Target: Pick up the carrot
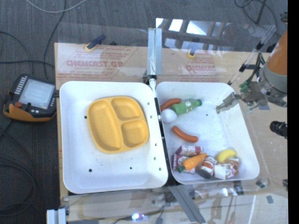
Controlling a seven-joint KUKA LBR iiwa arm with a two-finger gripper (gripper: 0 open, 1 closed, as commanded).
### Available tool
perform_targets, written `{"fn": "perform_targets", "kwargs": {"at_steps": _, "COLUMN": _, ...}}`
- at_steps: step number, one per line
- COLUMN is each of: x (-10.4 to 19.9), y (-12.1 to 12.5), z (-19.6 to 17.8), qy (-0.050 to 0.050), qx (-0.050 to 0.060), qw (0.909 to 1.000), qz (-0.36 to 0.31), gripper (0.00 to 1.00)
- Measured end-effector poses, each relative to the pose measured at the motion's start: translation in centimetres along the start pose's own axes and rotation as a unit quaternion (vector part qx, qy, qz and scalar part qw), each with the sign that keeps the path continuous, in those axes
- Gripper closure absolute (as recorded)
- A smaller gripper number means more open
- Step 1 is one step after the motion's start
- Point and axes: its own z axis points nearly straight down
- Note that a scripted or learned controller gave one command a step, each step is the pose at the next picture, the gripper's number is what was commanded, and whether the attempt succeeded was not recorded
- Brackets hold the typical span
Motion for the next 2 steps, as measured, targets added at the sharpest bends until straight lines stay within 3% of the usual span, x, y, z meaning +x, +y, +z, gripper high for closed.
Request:
{"fn": "perform_targets", "kwargs": {"at_steps": 1, "x": 6.2, "y": -3.2, "z": 7.2, "qy": 0.000, "qx": 0.000, "qw": 0.9950, "qz": -0.100, "gripper": 0.00}}
{"fn": "perform_targets", "kwargs": {"at_steps": 2, "x": 7.9, "y": -5.7, "z": 13.6, "qy": 0.001, "qx": 0.000, "qw": 0.9883, "qz": -0.152, "gripper": 0.00}}
